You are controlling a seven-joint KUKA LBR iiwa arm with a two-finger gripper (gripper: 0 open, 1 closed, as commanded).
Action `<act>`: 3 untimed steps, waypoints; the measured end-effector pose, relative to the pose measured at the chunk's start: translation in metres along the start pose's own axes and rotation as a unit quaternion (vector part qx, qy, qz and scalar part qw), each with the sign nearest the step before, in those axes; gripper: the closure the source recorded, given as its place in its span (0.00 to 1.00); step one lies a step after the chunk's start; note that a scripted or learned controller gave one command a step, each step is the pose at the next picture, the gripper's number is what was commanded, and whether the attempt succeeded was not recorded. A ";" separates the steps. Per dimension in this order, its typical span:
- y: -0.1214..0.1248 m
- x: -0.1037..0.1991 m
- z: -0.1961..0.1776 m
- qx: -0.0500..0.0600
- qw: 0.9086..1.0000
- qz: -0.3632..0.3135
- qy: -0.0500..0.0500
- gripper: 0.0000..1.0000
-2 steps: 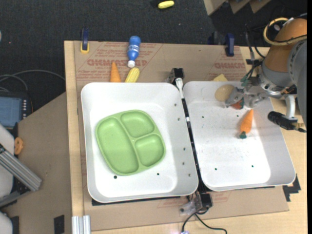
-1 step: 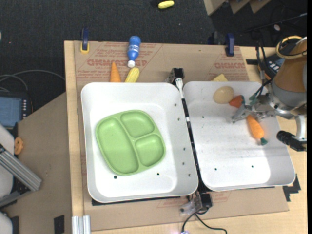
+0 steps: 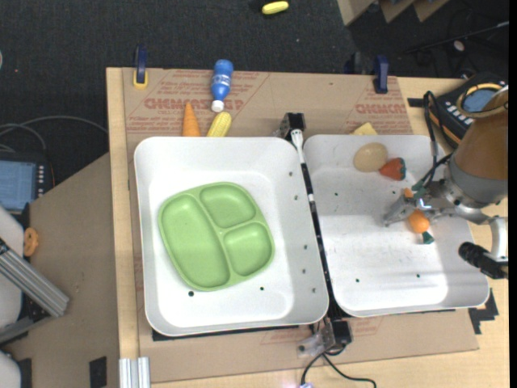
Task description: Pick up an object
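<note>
In the right bin [image 3: 380,285], my gripper [image 3: 406,207] is down low near the right side, at the end of the grey arm with its orange band. A small orange toy with a green tip [image 3: 421,224] lies right against the gripper's lower right side; whether it sits between the jaws is hidden. A red strawberry toy [image 3: 393,168] and a beige round object [image 3: 371,158] lie at the far end of the same bin, above and left of the gripper.
The left bin [image 3: 157,164] holds a green divided plate [image 3: 215,234]. Behind that bin on the cardboard lie a blue and white bottle [image 3: 220,83], an orange carrot [image 3: 190,121] and a yellow corn cob [image 3: 219,124]. A yellow piece [image 3: 365,129] sits behind the right bin.
</note>
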State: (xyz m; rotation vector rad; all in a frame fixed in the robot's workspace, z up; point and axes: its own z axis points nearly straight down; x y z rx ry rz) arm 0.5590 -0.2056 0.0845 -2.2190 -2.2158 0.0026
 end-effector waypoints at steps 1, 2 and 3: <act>0.002 -0.001 -0.011 -0.003 1.000 0.000 -0.002 1.00; 0.076 0.105 0.000 0.000 1.000 -0.005 0.000 1.00; 0.017 0.195 -0.105 -0.004 1.000 -0.005 0.001 1.00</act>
